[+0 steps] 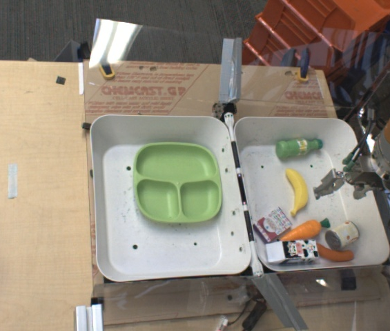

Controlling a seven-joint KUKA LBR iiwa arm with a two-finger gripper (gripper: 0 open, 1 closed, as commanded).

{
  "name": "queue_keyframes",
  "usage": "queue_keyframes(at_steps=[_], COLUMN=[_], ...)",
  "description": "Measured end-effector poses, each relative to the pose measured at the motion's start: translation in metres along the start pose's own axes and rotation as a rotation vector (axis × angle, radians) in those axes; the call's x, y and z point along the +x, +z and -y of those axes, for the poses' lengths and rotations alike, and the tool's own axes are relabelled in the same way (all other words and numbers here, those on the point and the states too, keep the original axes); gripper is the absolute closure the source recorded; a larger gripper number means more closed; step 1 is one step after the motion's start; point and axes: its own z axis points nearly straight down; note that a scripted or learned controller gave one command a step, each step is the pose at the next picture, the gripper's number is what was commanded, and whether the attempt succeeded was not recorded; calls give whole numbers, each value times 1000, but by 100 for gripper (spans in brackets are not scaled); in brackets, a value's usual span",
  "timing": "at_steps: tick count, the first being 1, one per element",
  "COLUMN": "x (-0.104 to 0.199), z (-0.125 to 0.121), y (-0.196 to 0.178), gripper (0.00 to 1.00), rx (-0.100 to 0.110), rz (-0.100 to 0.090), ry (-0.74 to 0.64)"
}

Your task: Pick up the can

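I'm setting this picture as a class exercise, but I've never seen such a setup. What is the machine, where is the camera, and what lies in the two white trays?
One fixed camera looks down at a slant on a bench. The robot arm reaches in from the right; its gripper hangs over the right bin, holding nothing. That bin holds a green bottle, a banana, a carrot, a small packet, a small carton and the can it must pick up, lying on its side near the lower right corner. The left bin holds a green divided plate.
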Motion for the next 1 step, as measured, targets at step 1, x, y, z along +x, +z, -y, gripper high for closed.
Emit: queue_keyframes(at_steps=[1], x=[-34], z=[-30], y=[53], gripper=[0], rx=[0], rz=[0], ry=[131])
